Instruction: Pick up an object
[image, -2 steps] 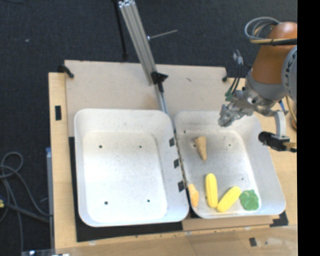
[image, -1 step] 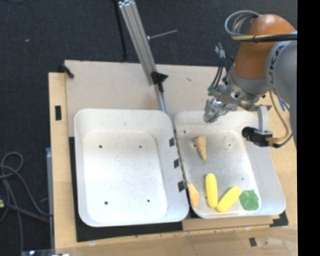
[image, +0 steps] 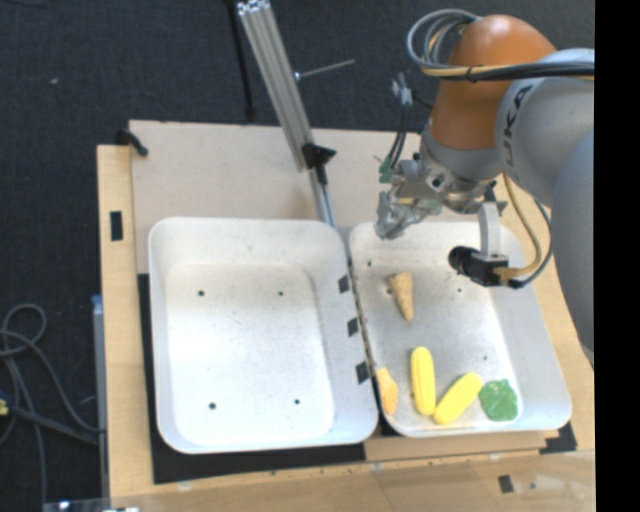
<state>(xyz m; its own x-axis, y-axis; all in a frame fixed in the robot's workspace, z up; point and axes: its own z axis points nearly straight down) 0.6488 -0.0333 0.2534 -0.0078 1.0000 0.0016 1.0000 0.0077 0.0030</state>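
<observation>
The arm is in the approach step: its hand (image: 393, 222) hangs over the far-left corner of the right bin (image: 520, 320), above and just beyond the tan cone (image: 402, 295). At this slant I cannot tell how far the hand is open, and nothing appears to be gripped in it. The cone is probably the nearest candidate; the next move calls for shifting toward it, lining up over its narrow body and descending to the bin floor.

Counted: 2 white bins, the left bin (image: 250, 330) bare. In the right bin lie 5 objects: 1 tan cone, 1 small orange piece (image: 386, 390) against the left wall, 2 yellow pieces (image: 423, 379) (image: 457, 397) and 1 green piece (image: 499, 400) at the near edge.
</observation>
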